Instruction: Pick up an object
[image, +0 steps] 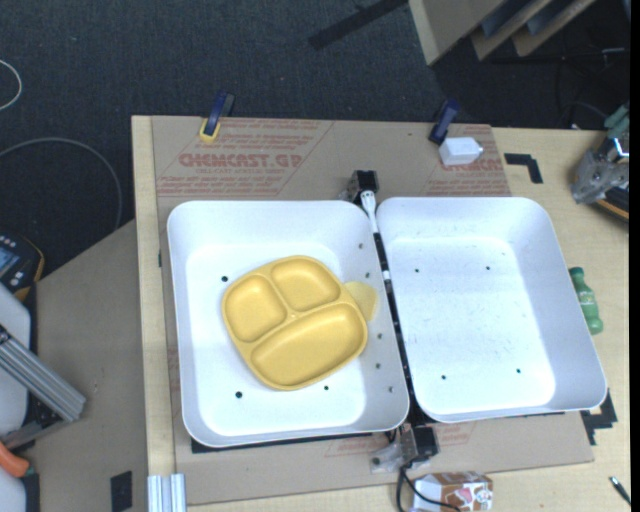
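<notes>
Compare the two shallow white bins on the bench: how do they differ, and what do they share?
The left shallow white bin holds a yellow three-compartment plastic plate; the right shallow white bin shows just its bare speckled floor. The left bin sits slightly lower in the view than the right. Both are white, rounded-cornered, similar in size, and meet along one edge.

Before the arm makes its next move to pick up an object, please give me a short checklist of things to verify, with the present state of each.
1. Target present: yellow divided plate lies in the left bin. Ok.
2. Plate upright, compartments facing up. Ok.
3. Small yellow piece sits at the plate's right edge; whether it is separate or tucked underneath: cannot tell.
4. End effector at the far right edge, away from both bins. Ok.
5. End effector open or shut: cannot tell.
6. Right bin beside the left one, level. Ok.
</notes>
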